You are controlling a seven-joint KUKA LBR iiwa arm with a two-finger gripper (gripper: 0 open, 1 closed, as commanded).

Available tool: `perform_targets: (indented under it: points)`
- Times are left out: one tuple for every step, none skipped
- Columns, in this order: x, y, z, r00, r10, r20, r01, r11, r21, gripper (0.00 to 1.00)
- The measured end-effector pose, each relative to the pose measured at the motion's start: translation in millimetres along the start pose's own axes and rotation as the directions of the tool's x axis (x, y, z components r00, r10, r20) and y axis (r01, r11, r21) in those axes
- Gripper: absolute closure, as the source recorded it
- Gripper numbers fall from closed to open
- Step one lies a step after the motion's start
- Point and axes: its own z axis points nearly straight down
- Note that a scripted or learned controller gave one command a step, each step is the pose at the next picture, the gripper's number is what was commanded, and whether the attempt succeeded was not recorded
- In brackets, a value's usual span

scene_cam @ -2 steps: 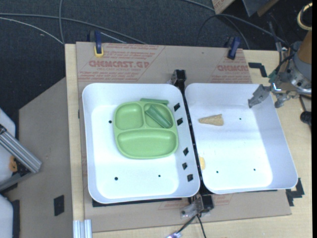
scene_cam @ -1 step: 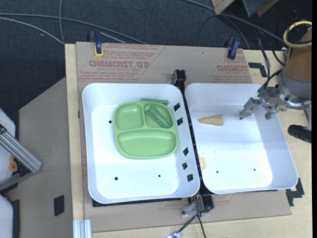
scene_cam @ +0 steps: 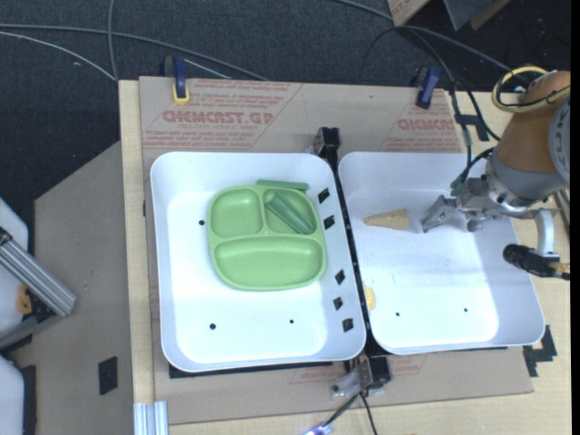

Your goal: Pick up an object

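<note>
A tan cone-shaped object (scene_cam: 388, 218) lies on its side in the right bin (scene_cam: 435, 324), in the bin's upper left part, with its wide end pointing right. My gripper (scene_cam: 435, 217) hangs low over the right bin just to the right of the cone, close to its wide end; I cannot tell whether they touch. Nothing shows held in it. The left bin (scene_cam: 245, 343) holds a green divided plate (scene_cam: 267, 265), with a darker green piece (scene_cam: 292, 211) lying in its upper right compartment.
A small yellow bit (scene_cam: 369, 299) sits at the right bin's left rim. Black clips (scene_cam: 340, 279) line the seam between the bins. The grey and orange arm (scene_cam: 535, 143) reaches in over the right bin's right rim.
</note>
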Motion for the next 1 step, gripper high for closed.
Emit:
perform_targets:
  points:
    - [-0.7, 2.2, -15.9, 1.000, 0.000, 0.002, 0.000, 1.000, -0.008, 1.00]
